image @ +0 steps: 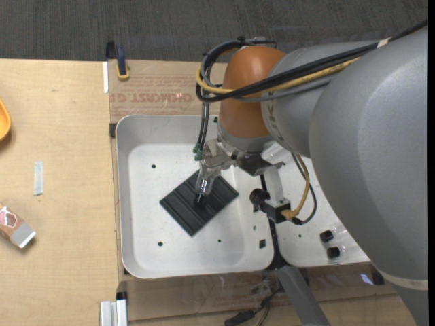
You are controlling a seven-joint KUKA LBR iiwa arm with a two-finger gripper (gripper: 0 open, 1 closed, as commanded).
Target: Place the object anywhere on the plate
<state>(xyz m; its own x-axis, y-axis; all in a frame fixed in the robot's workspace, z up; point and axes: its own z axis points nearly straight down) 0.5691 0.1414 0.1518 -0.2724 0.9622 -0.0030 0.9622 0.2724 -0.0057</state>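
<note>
A black ribbed square plate [198, 203] lies turned like a diamond on the floor of the left white bin [136, 182]. My gripper [202, 194] points down over the plate's upper middle, its tip right at or just above the plate surface. The arm's orange band [248, 94] and grey body rise above it and hide the bin's right side. Whatever is at the gripper's tip is too small and dark against the plate to make out.
Two small black pieces [330, 244] lie in the right bin [319, 250], mostly hidden by the arm. On the wooden bench to the left are a small grey strip [38, 178], a red-and-white object [15, 226] and an orange item [3, 121] at the edge.
</note>
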